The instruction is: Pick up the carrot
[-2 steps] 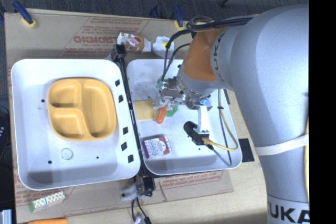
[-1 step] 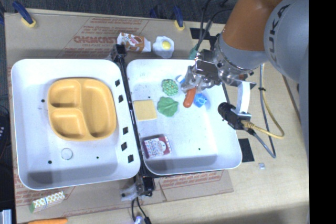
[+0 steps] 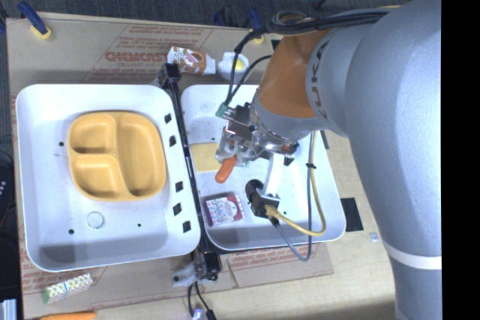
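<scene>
Carrot (image 3: 224,173), one: small, orange, tilted with its upper end toward 1 o'clock, in the left-centre of the right bin (image 3: 330,225). It lies clear of the bin's left wall, with a strip of bare white floor between them at 9 o'clock. Hand (image 3: 234,152), one: directly over the carrot's upper end and touching or just short of it. Whether it is open or closed, and whether it has hold of the carrot, cannot be told from this angle. Arm (image 3: 360,79), one: grey with an orange band, coming in from 3 o'clock and covering the right bin's upper right part. Packet (image 3: 223,210), one: red and white, flat on the bin floor at 6 o'clock from the carrot, near it but apart. Pale yellow flat patch (image 3: 201,155), one: at 9 o'clock from the carrot, against the left wall. Left bin (image 3: 45,236), one: white, holding one yellow plate (image 3: 116,154) with three compartments, and with open floor around the plate, widest at 6 o'clock. Both bins sit on cardboard (image 3: 112,49) on the surface (image 3: 360,288). Blue clamps, two: one (image 3: 34,19) at the cardboard's 10 o'clock corner, one (image 3: 251,16) at its 12 o'clock edge.
</scene>
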### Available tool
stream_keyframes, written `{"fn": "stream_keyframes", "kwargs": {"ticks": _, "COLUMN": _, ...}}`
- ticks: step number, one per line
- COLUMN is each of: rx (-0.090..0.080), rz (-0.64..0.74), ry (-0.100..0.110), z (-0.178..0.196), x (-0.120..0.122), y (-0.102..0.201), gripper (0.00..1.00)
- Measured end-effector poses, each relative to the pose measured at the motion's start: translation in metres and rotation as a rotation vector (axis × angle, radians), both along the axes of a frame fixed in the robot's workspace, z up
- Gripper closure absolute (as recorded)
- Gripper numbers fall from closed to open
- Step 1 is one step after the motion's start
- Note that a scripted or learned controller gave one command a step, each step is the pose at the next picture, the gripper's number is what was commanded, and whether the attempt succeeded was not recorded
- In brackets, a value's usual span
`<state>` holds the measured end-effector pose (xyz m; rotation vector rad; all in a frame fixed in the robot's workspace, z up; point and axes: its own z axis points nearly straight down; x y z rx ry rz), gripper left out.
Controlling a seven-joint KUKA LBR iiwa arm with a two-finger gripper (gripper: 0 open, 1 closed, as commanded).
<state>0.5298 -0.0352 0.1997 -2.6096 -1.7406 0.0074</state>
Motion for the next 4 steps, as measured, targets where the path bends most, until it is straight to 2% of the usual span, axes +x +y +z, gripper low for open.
{"fn": "stream_keyframes", "kwargs": {"ticks": 1, "rx": -0.001, "rz": -0.157, "ry": -0.002, "z": 0.107, "x": -0.054, "y": 0.006, "gripper": 1.0}}
{"fn": "stream_keyframes", "kwargs": {"ticks": 2, "rx": -0.002, "rz": -0.504, "ry": 0.001, "z": 0.079, "x": -0.054, "y": -0.01, "gripper": 1.0}}
{"fn": "stream_keyframes", "kwargs": {"ticks": 3, "rx": 0.0, "rz": -0.376, "ry": 0.001, "z": 0.07, "x": -0.054, "y": -0.059, "gripper": 1.0}}
{"fn": "stream_keyframes", "kwargs": {"ticks": 4, "rx": -0.001, "rz": -0.475, "ry": -0.002, "z": 0.088, "x": -0.029, "y": -0.149, "gripper": 1.0}}
